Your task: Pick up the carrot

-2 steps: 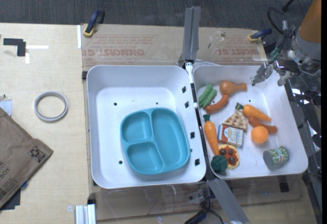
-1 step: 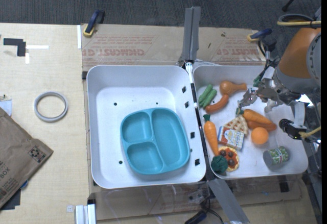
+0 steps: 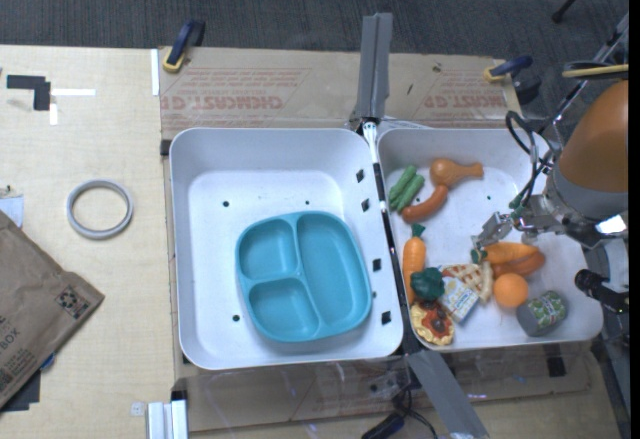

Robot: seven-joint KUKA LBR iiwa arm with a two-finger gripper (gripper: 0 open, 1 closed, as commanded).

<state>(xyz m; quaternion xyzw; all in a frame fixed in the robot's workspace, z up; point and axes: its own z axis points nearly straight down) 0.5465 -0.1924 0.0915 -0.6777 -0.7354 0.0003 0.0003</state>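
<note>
Pincer low in right bin, beside carrot, finger state unclear

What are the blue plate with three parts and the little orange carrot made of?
The blue three-part plate looks like smooth matte plastic: one even colour, rounded moulded dividers, soft sheen. The small orange carrot with a green top, in the right white bin, is probably toy plastic or rubber: its colour is flat and its surface smooth. The view is too small to say which.
</note>
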